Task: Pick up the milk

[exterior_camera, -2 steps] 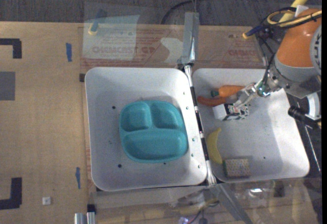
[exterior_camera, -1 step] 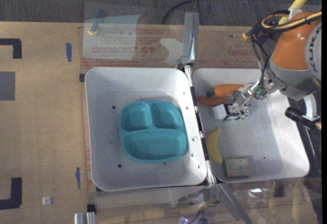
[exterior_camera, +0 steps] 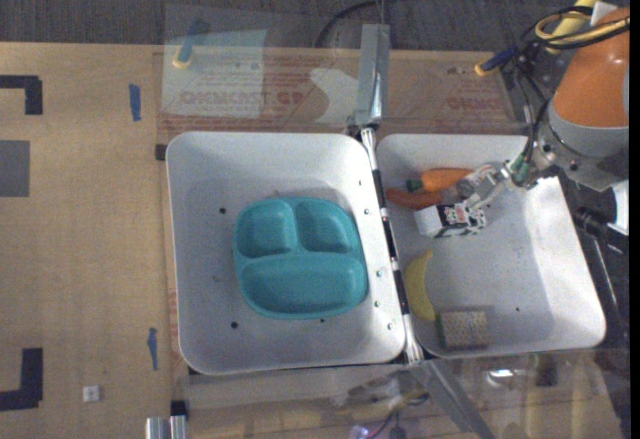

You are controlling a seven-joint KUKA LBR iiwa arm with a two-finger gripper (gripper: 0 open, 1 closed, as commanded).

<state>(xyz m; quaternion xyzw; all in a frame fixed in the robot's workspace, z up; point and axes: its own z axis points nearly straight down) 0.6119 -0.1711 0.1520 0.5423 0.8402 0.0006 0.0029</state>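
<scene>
camera view looks down on a worktop (exterior_camera: 80, 227) with two white bins side by side. the left bin (exterior_camera: 195, 327) holds a teal divided plate (exterior_camera: 298, 257). the right bin (exterior_camera: 560, 317) holds a carrot (exterior_camera: 435, 183) near its upper left, a banana (exterior_camera: 420, 285) along its left wall, a grey sponge-like block (exterior_camera: 464, 328) near the bottom, and the milk (exterior_camera: 436, 219), a small white carton lying just below the carrot. the gripper (exterior_camera: 470, 211) reaches in from the right and sits right at the carton's right end, seemingly touching it; whether the jaws are wide, narrow or closed on the carton i cannot tell, since the tip is small and blurred against the carton. the carton is probably a light toy, stiff enough to take a firm pinch but smooth-sided, so it could slip or skid along the bin floor. the best hold looks to be across its two flat, narrow sides near the middle, clear of the carrot beside it.
</scene>
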